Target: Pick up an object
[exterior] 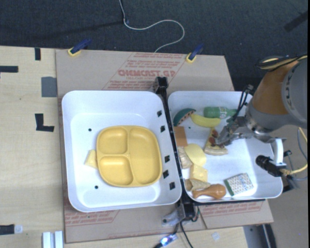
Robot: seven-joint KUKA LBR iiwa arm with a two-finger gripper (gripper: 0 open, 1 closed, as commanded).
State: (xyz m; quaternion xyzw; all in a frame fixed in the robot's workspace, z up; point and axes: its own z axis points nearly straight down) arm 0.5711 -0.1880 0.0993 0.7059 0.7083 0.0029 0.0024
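Observation:
My gripper (222, 138) reaches in from the right and hangs low in the right bin (258, 190), directly over a small beige piece (215, 150) and a little red-brown item (213, 136). Just behind it lie a yellow banana (204, 120) and a green bottle (217, 111). A green and red wedge (182, 115) sits at the bin's back left. Pale yellow pieces (195, 154) cluster along the left wall, with a brown drumstick-shaped toy (209, 191) and a patterned box (239, 184) toward the front.
The left bin (75, 118) holds a yellow divided plate (129, 155) with a pale yellow wedge (90, 159) beside it. Black clips join the two bins along the middle wall (168, 138). A white cable (155, 25) loops behind the bench.

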